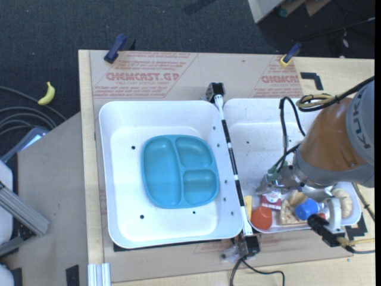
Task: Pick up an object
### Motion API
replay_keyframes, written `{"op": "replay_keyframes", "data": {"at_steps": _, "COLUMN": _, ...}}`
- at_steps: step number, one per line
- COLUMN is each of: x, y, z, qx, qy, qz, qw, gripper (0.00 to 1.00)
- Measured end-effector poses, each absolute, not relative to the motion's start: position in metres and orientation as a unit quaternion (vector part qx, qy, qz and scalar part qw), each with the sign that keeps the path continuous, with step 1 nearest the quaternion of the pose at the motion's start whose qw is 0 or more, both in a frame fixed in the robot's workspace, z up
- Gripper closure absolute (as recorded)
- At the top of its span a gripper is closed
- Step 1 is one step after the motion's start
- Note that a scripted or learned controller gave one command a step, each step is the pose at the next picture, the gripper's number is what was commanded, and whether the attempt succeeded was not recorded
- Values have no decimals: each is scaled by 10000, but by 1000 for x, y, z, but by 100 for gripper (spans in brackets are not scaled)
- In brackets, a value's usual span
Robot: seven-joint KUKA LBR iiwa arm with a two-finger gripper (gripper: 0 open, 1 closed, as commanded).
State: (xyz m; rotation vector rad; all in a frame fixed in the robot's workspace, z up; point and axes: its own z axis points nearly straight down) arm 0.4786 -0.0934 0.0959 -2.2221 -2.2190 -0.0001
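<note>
Near the front edge of the right bin (250, 115) we are seeing a small heap of things: an orange-red round piece (261, 218) by the front left corner, a red and white piece (271, 201) just behind it, a tan piece (290, 211) to its right, a blue cap-like piece (307, 209) further right, and a white ridged piece (342, 207) close to the bin's right wall. We are watching the arm (333, 142), grey with its orange band, reaching in from the right and hanging over that heap, so that its wrist is covering the back part of the pile. We are placing the claw (275, 182) at the arm's lower left end, just above and behind the red and white piece, with the orange-red round piece lying a little in front of it and to its left. We cannot tell whether the claw is apart or together, since the wrist and cables are hiding it, and we are seeing nothing clearly held. To the left, we are looking at the other bin (113, 130), where a light blue divided tray (180, 170) is lying flat near the middle, well apart from the claw. Both bins are sitting side by side on a brown board (143, 76) with red lettering.
</note>
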Motion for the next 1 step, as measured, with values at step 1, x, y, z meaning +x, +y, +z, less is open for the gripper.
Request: {"op": "replay_keyframes", "data": {"at_steps": 1, "x": 531, "y": -65, "z": 208, "qx": -7068, "qy": -7074, "qz": -5, "qw": -1, "gripper": 100}}
